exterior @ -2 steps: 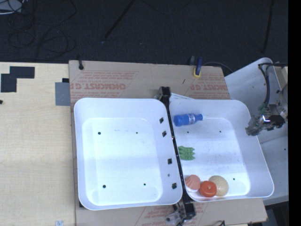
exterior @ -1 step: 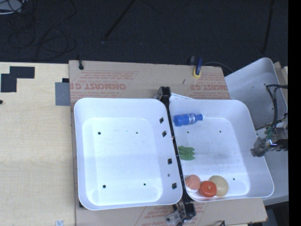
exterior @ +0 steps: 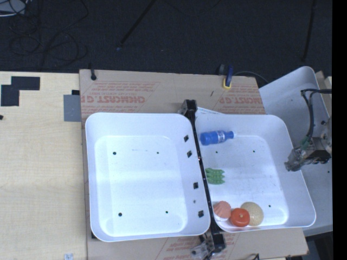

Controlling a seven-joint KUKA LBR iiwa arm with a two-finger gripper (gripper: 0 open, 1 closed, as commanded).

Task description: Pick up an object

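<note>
Both white bins (exterior: pixel 138 124) look like smooth, faintly glossy plastic. The blue bottle (exterior: pixel 216 137) is shiny plastic. Under them lies matt brown printed cardboard (exterior: pixel 135 93) on a pale, wood-look tabletop (exterior: pixel 38 172).

Grey gripper (exterior: pixel 301 159) with black cable (exterior: pixel 310 112)

Only readable stuff is the red print on the brown cardboard sheet (exterior: pixel 162 93) lying under the two bins. It's upside down from this angle; one bit near the back left looks like "CHEMCAST GP", and the same print repeats further right but is cut short. More red lettering peeks out at the front edge, too cropped to make out.
</note>
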